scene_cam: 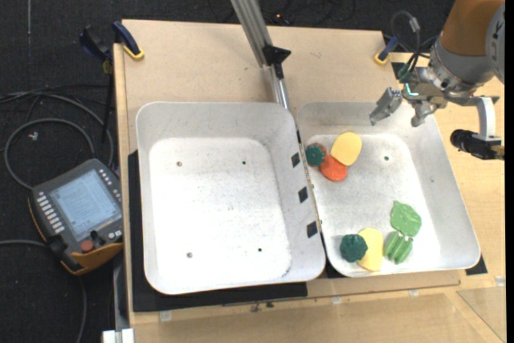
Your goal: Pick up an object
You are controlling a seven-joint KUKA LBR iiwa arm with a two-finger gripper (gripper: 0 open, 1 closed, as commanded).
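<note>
The arm's pincer (403,110), fingers spread and holding nothing, hangs over the far edge of the right bin (450,197). Inside, a yellow piece (347,147), an orange piece (334,169) and a dark green piece (314,154) cluster by its left wall; green leafy toys (401,230) lie near its front right corner.

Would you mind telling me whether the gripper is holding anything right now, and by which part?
Nothing is held: the gripper hangs open over the right bin's far rim, nothing between its fingers.
</note>
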